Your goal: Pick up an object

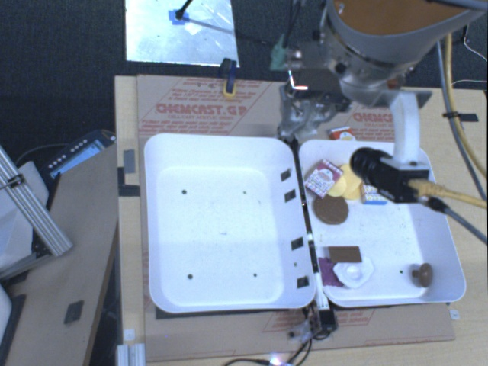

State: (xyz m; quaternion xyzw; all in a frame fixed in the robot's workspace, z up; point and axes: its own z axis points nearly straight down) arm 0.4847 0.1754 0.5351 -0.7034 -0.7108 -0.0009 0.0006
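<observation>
One brown disc (pixel 332 210) lies in the right bin (pixel 400 239) by its left edge, a red-and-white packet (pixel 322 178) beyond it. My fingers (pixel 293 128) hang over its far left corner; apart or together, I cannot tell.

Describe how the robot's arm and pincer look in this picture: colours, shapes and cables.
The thick grey arm is rounded, with a broad orange band above the wrist. Below it sits the pincer, a compact block of bare grey metal with darker parts and a small teal piece at its side. Thin dark cables run upward from it.
</observation>
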